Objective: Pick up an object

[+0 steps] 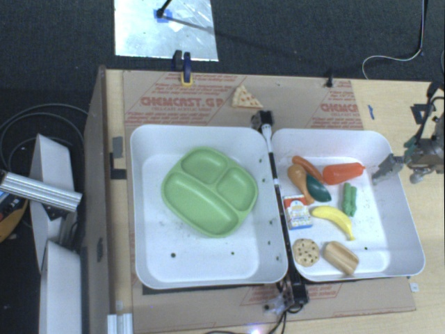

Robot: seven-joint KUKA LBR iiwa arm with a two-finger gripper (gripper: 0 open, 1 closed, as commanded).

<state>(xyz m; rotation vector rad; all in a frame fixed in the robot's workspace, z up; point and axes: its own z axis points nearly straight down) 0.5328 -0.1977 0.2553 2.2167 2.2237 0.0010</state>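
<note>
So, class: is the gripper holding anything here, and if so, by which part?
Nothing is held. The gripper sits at the right bin's right edge, apart from the toy food; the carrot lies nearest, untouched.

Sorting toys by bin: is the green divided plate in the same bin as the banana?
No: the green divided plate lies alone in the left bin, while the banana lies in the right bin.

Grey metal gripper (386, 167), dark cabling

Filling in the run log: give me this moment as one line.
phase: approach | gripper: at right bin's right rim, nothing seen held | right bin: carrot, banana, cookie | left bin: green plate
</note>
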